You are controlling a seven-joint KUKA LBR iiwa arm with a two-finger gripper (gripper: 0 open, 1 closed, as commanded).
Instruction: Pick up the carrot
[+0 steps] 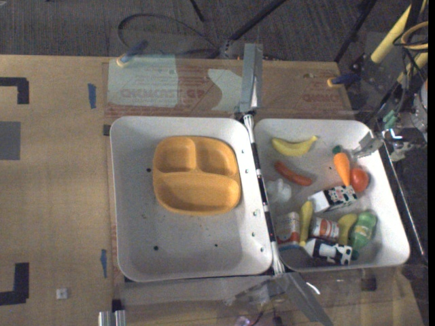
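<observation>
**Carrot near the right bin's far right corner, gripper at the rim beside it**

Much of the arm is hard to read: it enters at the right edge as a tangle of dark and grey parts, cut off by the frame. The gripper [370,143] shows as a pale metallic piece over the right bin's [394,202] far right corner, and whether it is wide, narrow or closed cannot be told. Nothing can be seen between its tips.

The carrot [342,168] lies inside the right bin, toward the far right corner, its green top pointing to the far edge and its orange body running toward the near edge. It is just beside the gripper, slightly nearer the bin's middle, and I cannot tell whether the two touch. A red tomato [359,179] rests against the carrot's right side.

Elsewhere in that bin, a banana [294,145] lies by the far edge and a red pepper [293,174] below it. Small cartons and bottles crowd the near edge, overlapping so their shapes blur. The left bin [129,202] carries an orange divided plate [196,174].
</observation>
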